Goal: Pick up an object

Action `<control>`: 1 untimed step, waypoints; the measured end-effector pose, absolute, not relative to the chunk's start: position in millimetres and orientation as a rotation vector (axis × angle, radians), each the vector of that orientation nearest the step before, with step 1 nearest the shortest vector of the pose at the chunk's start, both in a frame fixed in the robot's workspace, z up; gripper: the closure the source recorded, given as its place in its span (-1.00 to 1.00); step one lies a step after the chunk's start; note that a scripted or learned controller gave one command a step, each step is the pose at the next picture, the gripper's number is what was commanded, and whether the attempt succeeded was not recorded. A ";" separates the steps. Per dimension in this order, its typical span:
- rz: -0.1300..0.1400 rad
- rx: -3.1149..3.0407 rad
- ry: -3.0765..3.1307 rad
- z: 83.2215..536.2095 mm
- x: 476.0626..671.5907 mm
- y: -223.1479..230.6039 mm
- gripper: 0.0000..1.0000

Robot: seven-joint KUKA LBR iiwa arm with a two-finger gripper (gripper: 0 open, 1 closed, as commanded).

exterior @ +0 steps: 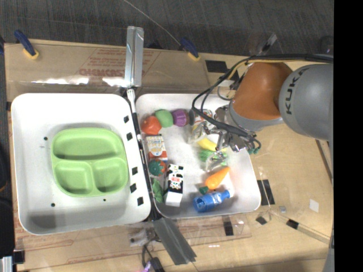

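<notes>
Two white bins sat side by side on the tabletop [295, 169]: the left bin [28, 152] held a green divided tray [88, 160], and the right bin [249, 200] held the loose pickables, including a red piece [151, 124], green piece [164, 117], purple piece [180, 117], cow-print carton [174, 184], orange carrot shape [216, 178] and blue bottle [212, 200]. Tool [212, 143] was down inside the right bin over a yellow item [206, 144], but wrist and cables masked it, so I couldn't tell released from clenched. Nothing looked lifted; I judged the pick not yet done, with grasp and lift left.
</notes>
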State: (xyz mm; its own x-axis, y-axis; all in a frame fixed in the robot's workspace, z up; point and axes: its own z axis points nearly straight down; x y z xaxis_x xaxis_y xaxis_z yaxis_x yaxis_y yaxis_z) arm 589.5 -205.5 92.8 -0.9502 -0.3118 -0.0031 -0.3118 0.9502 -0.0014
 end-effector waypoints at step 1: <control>0.001 -0.502 3.100 92.6 583.7 -207.9 -1.00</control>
State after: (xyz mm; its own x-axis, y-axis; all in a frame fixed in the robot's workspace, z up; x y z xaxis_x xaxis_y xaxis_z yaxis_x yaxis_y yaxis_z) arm 583.7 -207.9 92.6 -0.9489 -0.3157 -0.0008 -0.3157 0.9489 0.0003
